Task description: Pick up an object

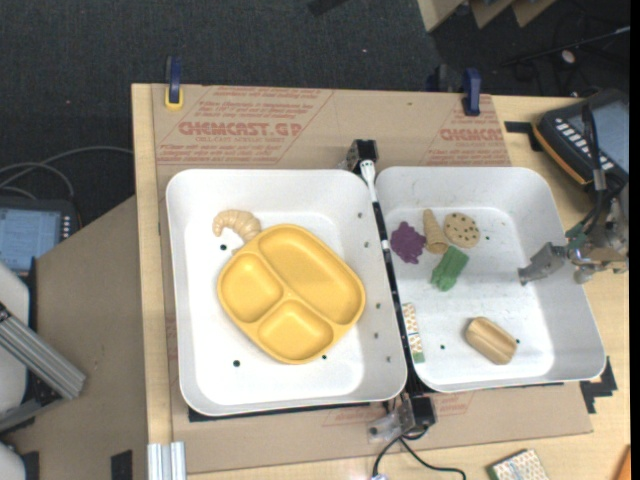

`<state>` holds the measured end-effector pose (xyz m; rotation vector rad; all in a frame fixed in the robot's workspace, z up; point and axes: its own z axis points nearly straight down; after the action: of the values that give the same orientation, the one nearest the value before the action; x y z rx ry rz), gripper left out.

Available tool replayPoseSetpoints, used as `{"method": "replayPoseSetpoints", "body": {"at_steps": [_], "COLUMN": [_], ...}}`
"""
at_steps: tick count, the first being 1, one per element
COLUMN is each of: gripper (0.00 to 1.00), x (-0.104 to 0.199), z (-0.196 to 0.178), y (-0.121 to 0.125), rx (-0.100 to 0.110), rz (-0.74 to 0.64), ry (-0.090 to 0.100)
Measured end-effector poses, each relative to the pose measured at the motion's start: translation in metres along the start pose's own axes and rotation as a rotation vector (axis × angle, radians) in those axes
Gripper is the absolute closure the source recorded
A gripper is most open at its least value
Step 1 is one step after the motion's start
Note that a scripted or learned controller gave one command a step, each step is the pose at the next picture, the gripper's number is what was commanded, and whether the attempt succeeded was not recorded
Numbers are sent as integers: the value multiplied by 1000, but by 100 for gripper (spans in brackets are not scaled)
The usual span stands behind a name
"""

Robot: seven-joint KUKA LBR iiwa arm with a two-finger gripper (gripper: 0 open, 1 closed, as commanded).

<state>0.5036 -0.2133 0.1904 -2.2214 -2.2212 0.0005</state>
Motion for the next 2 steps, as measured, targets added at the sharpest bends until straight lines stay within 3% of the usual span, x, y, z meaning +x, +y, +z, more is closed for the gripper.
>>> {"method": "replayPoseSetpoints", "body": {"at_steps": [1, 2], "gripper": [0, 100], "x": [55, 51], "z": [102, 85], "y": [-27, -24], "rx": [11, -3], "rz": [-3, 1], "ry": [7, -2]}}
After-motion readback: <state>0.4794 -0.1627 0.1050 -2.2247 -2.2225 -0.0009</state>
